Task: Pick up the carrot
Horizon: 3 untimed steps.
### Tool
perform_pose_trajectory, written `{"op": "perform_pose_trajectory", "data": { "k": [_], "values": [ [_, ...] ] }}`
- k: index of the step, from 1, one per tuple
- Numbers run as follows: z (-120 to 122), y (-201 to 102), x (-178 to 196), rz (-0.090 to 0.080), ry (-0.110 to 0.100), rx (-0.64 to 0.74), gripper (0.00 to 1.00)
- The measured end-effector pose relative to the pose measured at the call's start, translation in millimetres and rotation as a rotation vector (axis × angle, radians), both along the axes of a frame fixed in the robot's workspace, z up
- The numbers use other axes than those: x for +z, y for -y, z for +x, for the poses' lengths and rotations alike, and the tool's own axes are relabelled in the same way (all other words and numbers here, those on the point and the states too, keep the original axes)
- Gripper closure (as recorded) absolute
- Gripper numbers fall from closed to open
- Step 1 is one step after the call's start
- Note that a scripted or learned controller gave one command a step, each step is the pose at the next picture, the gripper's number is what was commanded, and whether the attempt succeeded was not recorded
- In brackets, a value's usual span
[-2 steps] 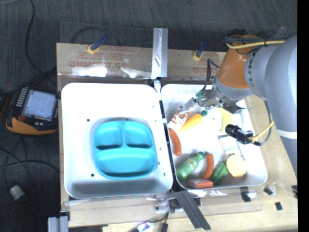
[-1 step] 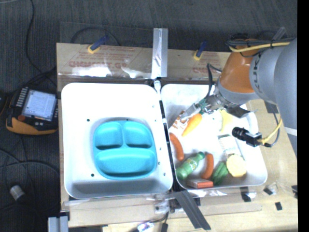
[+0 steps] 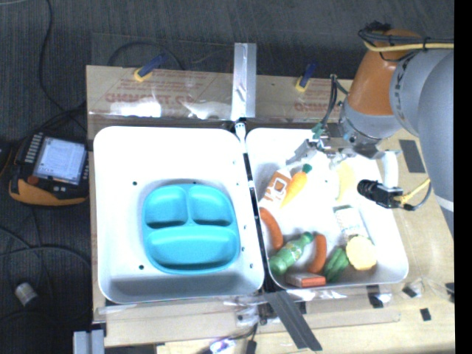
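Observation:
The carrot (image 3: 295, 186) is orange-yellow with a small green top. It lies tilted in the upper left part of the right bin (image 3: 402, 271), leaning on an orange and white carton (image 3: 276, 189). My gripper (image 3: 316, 152) hangs just above and to the right of the carrot's green end, apart from it. Its fingers look open, with nothing between them. The grey arm with its orange band (image 3: 372, 80) comes in from the upper right.
Crowding the right bin are a red sausage (image 3: 271, 228), a green bottle (image 3: 290, 251), an orange-red piece (image 3: 319, 249), a green pepper (image 3: 335, 262), a yellow round fruit (image 3: 361, 254), a white packet (image 3: 346, 218) and a pale yellow piece (image 3: 344, 180). A blue divided tray (image 3: 190, 226) lies in the left bin.

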<state>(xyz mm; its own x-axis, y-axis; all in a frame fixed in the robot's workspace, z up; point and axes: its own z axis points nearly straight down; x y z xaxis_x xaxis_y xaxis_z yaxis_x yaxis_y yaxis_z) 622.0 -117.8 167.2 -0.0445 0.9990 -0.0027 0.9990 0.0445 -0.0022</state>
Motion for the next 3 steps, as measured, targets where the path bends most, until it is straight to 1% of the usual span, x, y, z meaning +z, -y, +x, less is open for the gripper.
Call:
{"op": "perform_pose_trajectory", "data": {
  "k": [1, 2, 3],
  "values": [
    [23, 13, 14, -0.003, 0.001, 0.129, 0.0],
    [6, 29, -67, -0.001, 0.001, 0.037, 0.0],
    [-45, 28, -60, 0.002, 0.0, 0.234, 0.0]
  ]
}}
